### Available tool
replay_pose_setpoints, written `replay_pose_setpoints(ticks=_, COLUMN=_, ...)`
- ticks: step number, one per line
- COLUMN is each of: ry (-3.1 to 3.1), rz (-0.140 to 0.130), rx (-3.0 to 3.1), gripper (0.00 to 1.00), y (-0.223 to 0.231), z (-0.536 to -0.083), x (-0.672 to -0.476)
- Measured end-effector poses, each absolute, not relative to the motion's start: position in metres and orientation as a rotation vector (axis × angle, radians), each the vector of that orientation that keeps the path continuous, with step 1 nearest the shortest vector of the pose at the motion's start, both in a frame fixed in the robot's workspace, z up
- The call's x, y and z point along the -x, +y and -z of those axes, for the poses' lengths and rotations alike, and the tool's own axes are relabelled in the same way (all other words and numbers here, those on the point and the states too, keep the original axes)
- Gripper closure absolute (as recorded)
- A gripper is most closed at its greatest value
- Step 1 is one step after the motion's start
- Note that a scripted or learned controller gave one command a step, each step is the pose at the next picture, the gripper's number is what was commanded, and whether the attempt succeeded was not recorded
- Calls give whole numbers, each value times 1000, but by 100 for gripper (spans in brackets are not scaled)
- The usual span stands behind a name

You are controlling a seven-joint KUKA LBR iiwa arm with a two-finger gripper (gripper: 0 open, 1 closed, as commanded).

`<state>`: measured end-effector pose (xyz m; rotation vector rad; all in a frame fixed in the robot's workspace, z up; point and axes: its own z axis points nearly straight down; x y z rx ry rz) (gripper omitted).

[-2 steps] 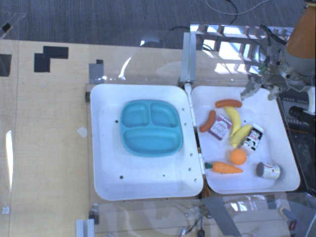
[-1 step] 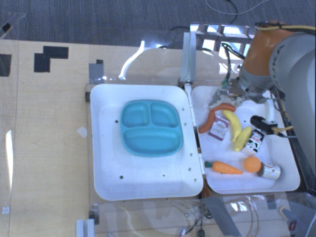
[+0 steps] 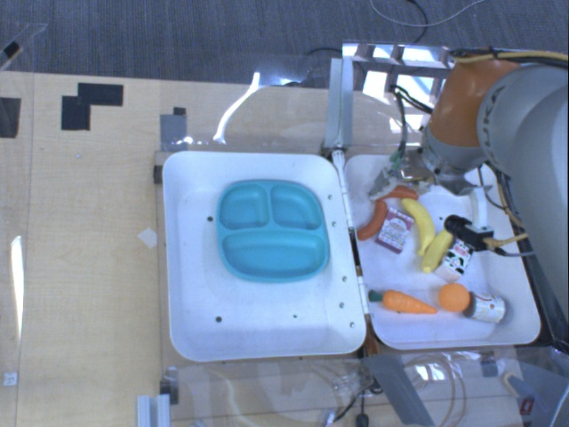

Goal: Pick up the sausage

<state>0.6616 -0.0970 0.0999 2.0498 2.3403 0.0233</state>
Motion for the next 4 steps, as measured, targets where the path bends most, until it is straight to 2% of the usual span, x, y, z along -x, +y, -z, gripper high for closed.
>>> replay_pose_setpoints(ticks=1, ry=2283, rz=-22, rx=-2120, gripper=0, y=-90, z=-101, x=-663)
replay_pose_setpoints(ticks=2, ry=2300, rz=-15, rx=-2120, gripper=0, y=-86, z=-91, x=-673)
replay_pose_setpoints(ticks=3, ry=2272, rz=-8, rx=-2161, gripper=0, y=-87, z=-88, x=-651)
replay_pose_setpoints(ticks=4, ry=2269, rz=-18, rx=-2155, gripper=100, y=-86, z=-101, x=-654)
